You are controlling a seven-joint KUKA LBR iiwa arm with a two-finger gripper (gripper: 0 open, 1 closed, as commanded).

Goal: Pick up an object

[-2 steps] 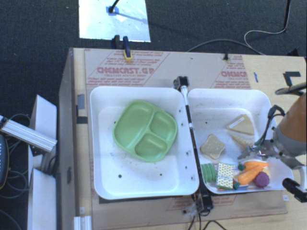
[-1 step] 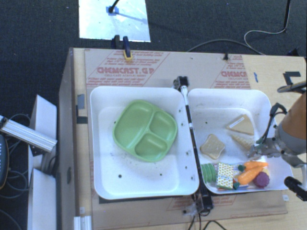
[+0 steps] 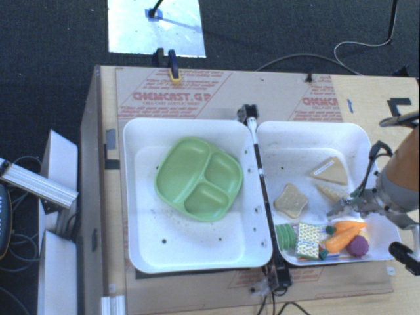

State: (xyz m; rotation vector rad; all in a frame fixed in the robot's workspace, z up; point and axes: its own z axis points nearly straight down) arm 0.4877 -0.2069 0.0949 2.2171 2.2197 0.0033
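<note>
Two white bins sit side by side on the bench [image 3: 197,90]. The left bin [image 3: 141,195] holds one thing, a green sectioned plate [image 3: 199,178], lying tilted in the middle with bare floor along the bin's left wall and near edge.

The right bin [image 3: 308,135] holds the small items, most of them crowded into its near half. Two pale wedges lie toward the right wall: one larger [image 3: 331,172], one slimmer [image 3: 330,190] just below it. One toast slice [image 3: 291,201] rests near the bin's centre. Along the near edge, from the left corner, come one green ridged piece [image 3: 285,235], one yellow-green patterned block [image 3: 306,239] touching it, two orange carrots [image 3: 341,235] lying together, and one purple ball [image 3: 357,245] by the near right corner. The far half of this bin is open floor.

The gripper [image 3: 346,205] is low over the right bin near its right wall, just above the carrots and beside the slimmer wedge. Whether it is parted or closed cannot be told, and nothing is seen gripped.
</note>
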